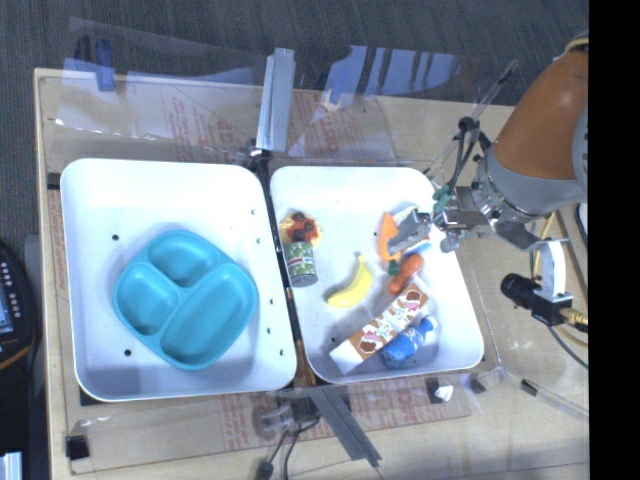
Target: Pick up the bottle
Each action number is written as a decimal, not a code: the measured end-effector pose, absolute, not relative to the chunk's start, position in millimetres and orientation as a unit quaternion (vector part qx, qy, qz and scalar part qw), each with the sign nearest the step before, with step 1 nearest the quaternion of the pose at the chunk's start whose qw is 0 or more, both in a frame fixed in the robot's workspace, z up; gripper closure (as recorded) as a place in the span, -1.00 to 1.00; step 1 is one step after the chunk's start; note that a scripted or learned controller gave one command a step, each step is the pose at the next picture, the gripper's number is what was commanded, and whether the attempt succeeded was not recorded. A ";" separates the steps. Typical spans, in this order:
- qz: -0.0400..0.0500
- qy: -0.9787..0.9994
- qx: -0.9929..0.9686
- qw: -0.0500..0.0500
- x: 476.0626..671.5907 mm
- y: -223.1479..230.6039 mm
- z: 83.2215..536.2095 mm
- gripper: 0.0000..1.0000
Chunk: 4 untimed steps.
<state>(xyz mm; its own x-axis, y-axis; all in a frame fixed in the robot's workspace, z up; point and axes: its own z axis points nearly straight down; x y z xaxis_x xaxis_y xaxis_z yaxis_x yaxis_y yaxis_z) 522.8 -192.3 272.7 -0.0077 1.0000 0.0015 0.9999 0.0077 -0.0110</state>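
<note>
Task not far along, by the look of it — the bottle [409, 345] lies on its side in the near right corner of the right bin [340, 190], nothing lifting it. It touches, or nearly touches, the long carton [383, 328] lying just beside it on the left.

The gripper [412, 230] hangs over the right half of that same bin, further back, above the orange carrot-like pieces [396, 258]. Nothing can be seen between its fingers; whether it is open or closed — cannot tell at this angle. What is left, as I judge it: move toward the near corner, descend, close on the bottle, lift.

Materials and shapes:
- bottle: blue, crumpled-looking, probably thin soft plastic, likely to deform under squeeze.
- carton: flat, rectangular, printed card, white end.
- banana [351, 285]: yellow, curved, smooth — looks like a plastic toy.
- small can [300, 264]: cylindrical, green label, standing near the bin's left wall, with a red-and-yellow item [299, 228] just behind it.
- left bin [90, 198]: white, shallow, rounded corners, holds a blue divided plate [186, 297] — glossy moulded plastic, three compartments.
- bench [150, 118]: pale board with clear sheeting over the back.
</note>
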 end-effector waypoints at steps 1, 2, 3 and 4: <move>0.002 -0.795 -0.606 0.004 602.5 -206.7 180.3 -1.00; 0.000 -0.861 -0.509 0.000 659.0 -207.5 214.2 -1.00; 0.001 -0.862 -0.507 0.002 660.2 -205.9 220.3 1.00; 0.002 -0.838 -0.546 0.001 625.4 -211.1 289.4 1.00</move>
<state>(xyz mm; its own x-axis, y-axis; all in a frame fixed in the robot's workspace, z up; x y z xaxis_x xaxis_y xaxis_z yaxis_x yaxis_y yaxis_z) 625.4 -211.1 289.4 -0.4041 0.9147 0.0004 0.9147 0.4041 -0.0040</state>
